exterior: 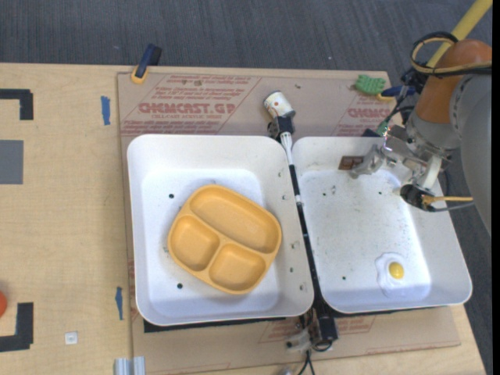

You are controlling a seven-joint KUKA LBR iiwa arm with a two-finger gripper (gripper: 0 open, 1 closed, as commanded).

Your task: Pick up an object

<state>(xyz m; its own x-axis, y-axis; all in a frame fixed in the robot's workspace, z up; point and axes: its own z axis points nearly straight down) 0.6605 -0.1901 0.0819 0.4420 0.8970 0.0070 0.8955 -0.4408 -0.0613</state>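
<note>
The end effector (373,162) sat at the upper edge of the right bin (445,287), right of frame; whether it was open or closed could not be told, and nothing was seen held. A small brown object (348,162) lay just beside it near the bin's upper wall. A fried-egg toy (393,271) lay lower right; a yellow divided tray (225,237) occupied the left bin (148,209). Risk, as judged: the brown object sat close to the wall, so a descent there could strike the rim or push the piece aside, yielding an empty grasp.
</note>
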